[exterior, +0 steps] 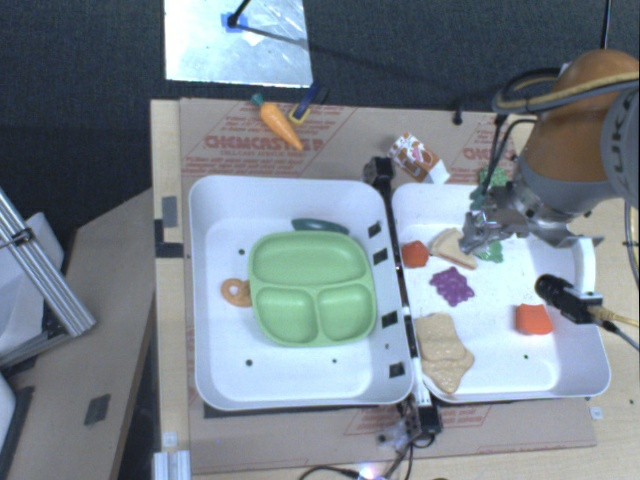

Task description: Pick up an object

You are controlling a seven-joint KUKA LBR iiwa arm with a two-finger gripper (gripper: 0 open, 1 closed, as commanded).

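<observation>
Approach over the right bin, nothing held yet

Cracker [443,350], pale and lumpy, lies nearest, at the front left corner of the right bin [585,373], close against the divider. Behind it sits a purple grape cluster [452,287], and off to the right an orange block [533,319] rests near a black part of the arm's rig. Further back, a small red piece [415,255] lies by the divider, and a tan wedge [452,249] lies just to its right, with a green scrap [491,252] beyond it.

The gripper [481,230] hangs over the back half of the right bin, right above the tan wedge and the green scrap. How the jaws stand I cannot tell; the metal parts blur together and nothing shows clearly between them.

In the left bin [215,368] a green tray [310,288] fills the middle, with a small orange ring [236,292] just beside its left edge. At the far side of the bench [180,138], outside the bins, lie a toy carrot [280,125] and a small packet [415,157].

By my reading the step in hand is the descent onto a target, most likely the wedge or the scrap. The next move calls for a straight drop so the jaws bracket one piece alone, then a firm close before lifting; the two pieces lie near each other, so a stray nudge is the risk.
</observation>
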